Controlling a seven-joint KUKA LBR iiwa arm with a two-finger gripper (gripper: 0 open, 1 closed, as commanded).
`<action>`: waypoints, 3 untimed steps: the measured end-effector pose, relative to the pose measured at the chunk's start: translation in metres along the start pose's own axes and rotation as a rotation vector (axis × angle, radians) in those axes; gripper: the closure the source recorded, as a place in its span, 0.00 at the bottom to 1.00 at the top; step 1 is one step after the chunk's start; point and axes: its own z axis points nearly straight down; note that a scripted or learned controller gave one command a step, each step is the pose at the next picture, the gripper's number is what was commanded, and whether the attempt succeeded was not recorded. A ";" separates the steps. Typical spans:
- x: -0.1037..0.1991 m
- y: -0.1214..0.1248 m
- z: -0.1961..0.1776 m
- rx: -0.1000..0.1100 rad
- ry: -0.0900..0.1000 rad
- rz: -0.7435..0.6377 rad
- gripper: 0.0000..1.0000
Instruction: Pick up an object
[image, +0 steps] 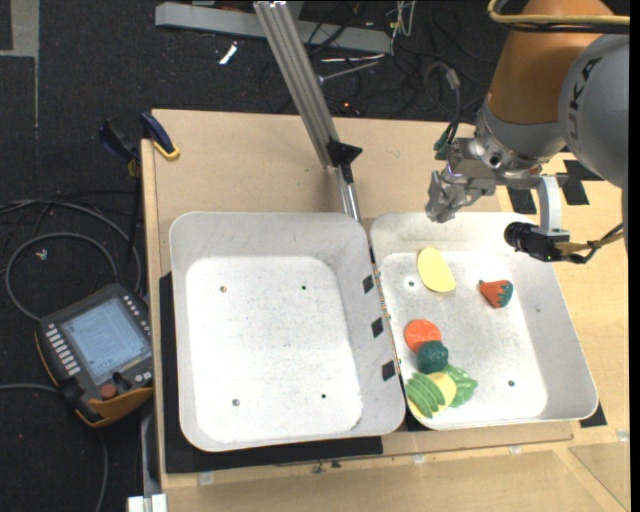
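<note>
Above the far edge of the right bin (560, 330), the pincer (441, 208) hangs from the grey arm (560, 80) with its tip pointing down toward the bin's back rim; whether its tips are apart or together I cannot tell from this angle, and nothing is seen between them. The arm's orange band sits above the wrist at the upper right.

Inside the right bin lie several toy foods. A pale yellow oval piece (436, 270) rests nearest the pincer, just below it in the view. To its right, well apart, is a small red strawberry-like piece with a green end (496, 292). Toward the bin's left side an orange-red round piece (422, 332) touches a dark green round piece (432, 356) just in front of it. At the near left corner a green ribbed piece (425, 394) lies against a yellow-green piece (456, 384).

The left bin (200, 240) sits beside the right one, their rims meeting in the middle of the counter (250, 160). A slanted metal pole (305, 90) crosses the counter's far side. On the floor to the left is a handheld control pendant (95, 350) with a screen, and cables trail around it
</note>
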 end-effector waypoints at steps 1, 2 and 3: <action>0.050 -0.022 -0.003 0.000 0.001 -0.002 1.00; 0.096 -0.047 0.012 0.002 0.000 -0.001 1.00; 0.156 -0.067 0.025 0.002 0.001 -0.003 1.00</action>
